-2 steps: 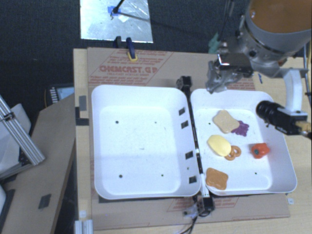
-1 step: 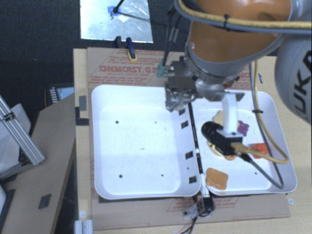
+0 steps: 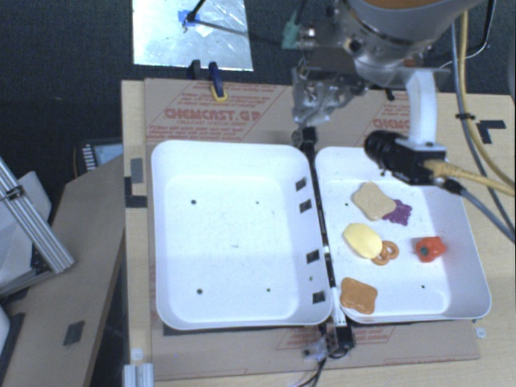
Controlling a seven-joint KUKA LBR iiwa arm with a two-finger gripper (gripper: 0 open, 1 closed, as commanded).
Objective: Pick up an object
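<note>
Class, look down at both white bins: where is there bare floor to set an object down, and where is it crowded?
The left bin has bare floor from wall to wall. In the right bin, free patches lie along the front wall right of the waffle and along the right wall past the red pepper. The middle is crowded: bread slice, purple piece, lemon, pretzel.

Overhead slant — both bins [image 3: 242, 156]

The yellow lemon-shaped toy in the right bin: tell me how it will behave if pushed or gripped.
The smooth, rounded yellow lemon-shaped toy will probably roll or slide when nudged. Its glossy skin may slip between fingers. It touches the small orange pretzel-shaped ring, so a push would likely shift that too.
</note>
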